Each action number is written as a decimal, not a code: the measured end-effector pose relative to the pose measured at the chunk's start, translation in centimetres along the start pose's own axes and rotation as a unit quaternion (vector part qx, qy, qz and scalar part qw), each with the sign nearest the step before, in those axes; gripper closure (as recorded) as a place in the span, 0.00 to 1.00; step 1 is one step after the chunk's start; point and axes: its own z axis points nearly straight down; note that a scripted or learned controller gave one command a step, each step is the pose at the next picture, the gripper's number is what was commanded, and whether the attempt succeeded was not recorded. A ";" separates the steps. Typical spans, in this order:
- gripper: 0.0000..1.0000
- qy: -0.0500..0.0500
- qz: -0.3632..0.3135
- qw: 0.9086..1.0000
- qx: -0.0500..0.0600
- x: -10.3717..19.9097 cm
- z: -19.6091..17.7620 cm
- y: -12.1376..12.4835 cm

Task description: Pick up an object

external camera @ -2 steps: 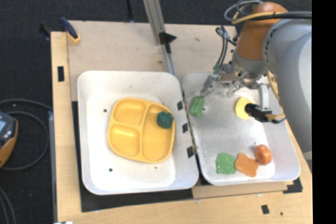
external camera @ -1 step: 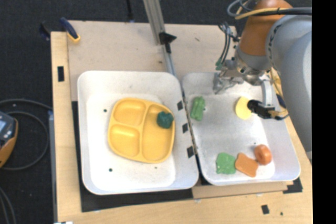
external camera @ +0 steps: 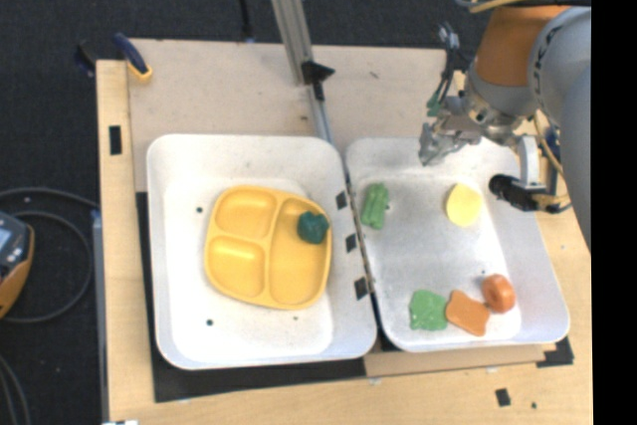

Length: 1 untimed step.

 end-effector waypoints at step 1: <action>1.00 0.000 -0.001 1.000 -0.001 -0.3 -6.1 1.1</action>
